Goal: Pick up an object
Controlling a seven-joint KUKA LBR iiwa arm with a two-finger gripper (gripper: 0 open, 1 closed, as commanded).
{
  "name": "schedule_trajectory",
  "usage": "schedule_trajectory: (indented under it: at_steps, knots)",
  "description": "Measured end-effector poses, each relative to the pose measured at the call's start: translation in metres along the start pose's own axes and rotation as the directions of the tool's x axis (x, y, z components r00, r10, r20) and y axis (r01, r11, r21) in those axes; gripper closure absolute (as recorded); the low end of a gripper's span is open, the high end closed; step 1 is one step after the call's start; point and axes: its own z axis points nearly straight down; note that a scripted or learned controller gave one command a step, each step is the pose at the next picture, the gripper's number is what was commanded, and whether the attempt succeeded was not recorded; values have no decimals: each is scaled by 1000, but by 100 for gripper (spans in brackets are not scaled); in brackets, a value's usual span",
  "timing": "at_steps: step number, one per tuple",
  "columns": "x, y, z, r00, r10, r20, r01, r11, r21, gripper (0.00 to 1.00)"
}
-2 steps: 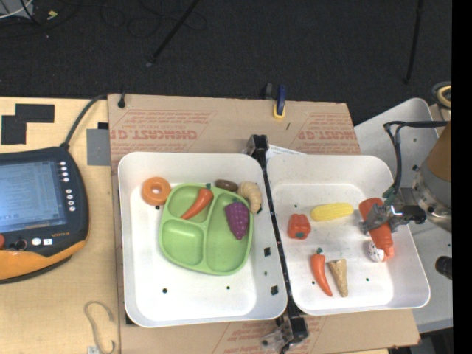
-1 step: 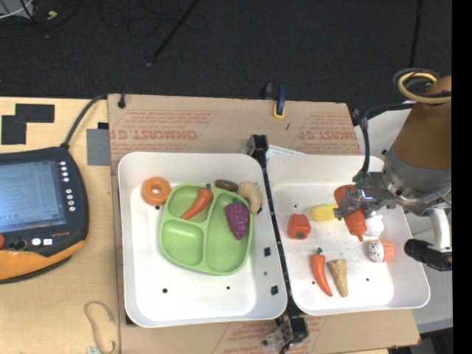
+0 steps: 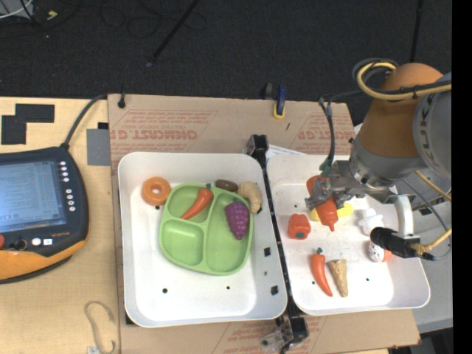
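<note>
My gripper (image 3: 324, 199) hangs low over the upper middle of the right bin (image 3: 413, 293). Directly beneath it, touching or nearly touching, is a small orange toy (image 3: 329, 215) with a yellow piece (image 3: 317, 214) beside it. A red toy piece (image 3: 313, 185) peeks out just behind the gripper. Left of it lies a red pepper (image 3: 298, 227). Toward the front lie an orange carrot (image 3: 320, 271) and a beige cone (image 3: 339, 277). A white piece (image 3: 366, 218) and a spotted white egg (image 3: 376, 254) sit to the right.
The left bin (image 3: 140, 286) holds a green divided plate (image 3: 199, 242) with an orange chilli (image 3: 197, 203) and purple grapes (image 3: 237, 219) on it. A donut (image 3: 155, 190), a brown piece (image 3: 226, 186) and a beige piece (image 3: 251, 195) lie around it. A tablet pendant (image 3: 37, 205) rests far left.
</note>
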Motion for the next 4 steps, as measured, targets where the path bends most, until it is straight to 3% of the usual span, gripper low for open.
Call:
schedule_trajectory:
  at_steps: [3,4]
  knots:
    - [116,86,-7,1000,3,1,-3,1000,-2,100]
    - [113,81,-24,1000,1,3,-1,1000,-1,100]
